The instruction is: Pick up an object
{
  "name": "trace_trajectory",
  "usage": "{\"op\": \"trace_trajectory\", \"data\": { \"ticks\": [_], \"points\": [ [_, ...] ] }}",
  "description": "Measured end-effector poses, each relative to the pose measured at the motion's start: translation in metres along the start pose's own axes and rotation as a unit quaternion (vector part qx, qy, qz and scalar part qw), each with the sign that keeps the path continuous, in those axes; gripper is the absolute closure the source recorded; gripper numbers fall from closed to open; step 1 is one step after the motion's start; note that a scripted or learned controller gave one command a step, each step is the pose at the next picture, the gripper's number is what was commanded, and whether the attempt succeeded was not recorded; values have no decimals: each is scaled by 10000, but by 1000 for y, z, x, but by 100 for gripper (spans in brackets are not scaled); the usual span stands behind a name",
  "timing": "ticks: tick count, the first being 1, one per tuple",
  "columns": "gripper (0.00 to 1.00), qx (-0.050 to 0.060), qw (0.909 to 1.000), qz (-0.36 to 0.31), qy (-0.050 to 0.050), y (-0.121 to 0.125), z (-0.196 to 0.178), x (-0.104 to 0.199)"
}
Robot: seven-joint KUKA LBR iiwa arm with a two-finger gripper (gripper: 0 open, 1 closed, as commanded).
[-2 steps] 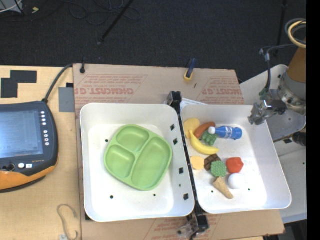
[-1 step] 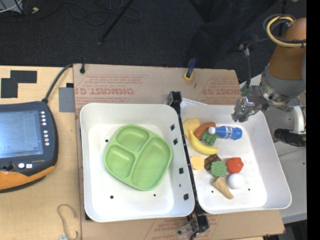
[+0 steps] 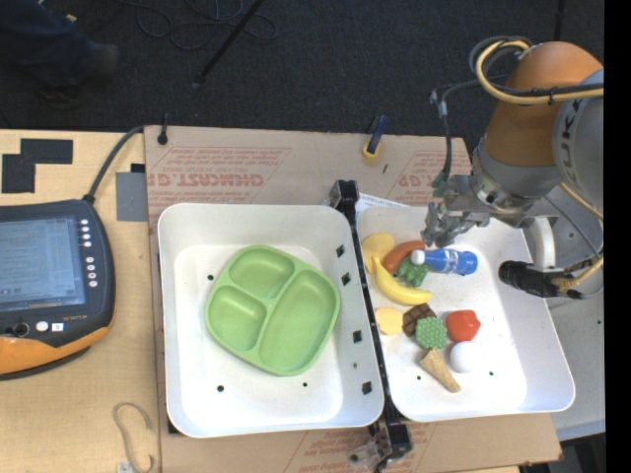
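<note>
My gripper (image 3: 441,235) hangs over the back of the right bin (image 3: 532,363), just above the blue bottle (image 3: 453,261) with its white cap pointing left. Nothing shows between the fingers. Left of the bottle lie a yellow banana (image 3: 392,284), an orange-red piece (image 3: 397,255) and a small green item (image 3: 412,273). Nearer the front sit a red pepper-like toy (image 3: 462,324), a green broccoli-like toy (image 3: 431,333), a brown piece (image 3: 418,315), a yellow piece (image 3: 389,320), a white egg (image 3: 461,358) and an ice-cream cone (image 3: 438,369).
The left bin (image 3: 187,382) holds a green divided plate (image 3: 273,308). A black divider (image 3: 360,304) runs between the bins. A tablet-like pendant (image 3: 49,274) lies on the bench at the far left. The right half of the right bin is bare.
</note>
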State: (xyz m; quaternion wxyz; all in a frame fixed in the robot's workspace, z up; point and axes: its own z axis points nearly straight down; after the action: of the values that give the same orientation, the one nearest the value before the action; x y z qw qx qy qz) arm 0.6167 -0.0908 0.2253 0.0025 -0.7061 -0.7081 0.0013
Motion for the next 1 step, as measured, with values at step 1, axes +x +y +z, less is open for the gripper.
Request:
{"op": "trace_trajectory", "data": {
  "ticks": [1],
  "points": [
    [100, -9, 10000, -6, -1, 6, -9, 55]
  ]
}}
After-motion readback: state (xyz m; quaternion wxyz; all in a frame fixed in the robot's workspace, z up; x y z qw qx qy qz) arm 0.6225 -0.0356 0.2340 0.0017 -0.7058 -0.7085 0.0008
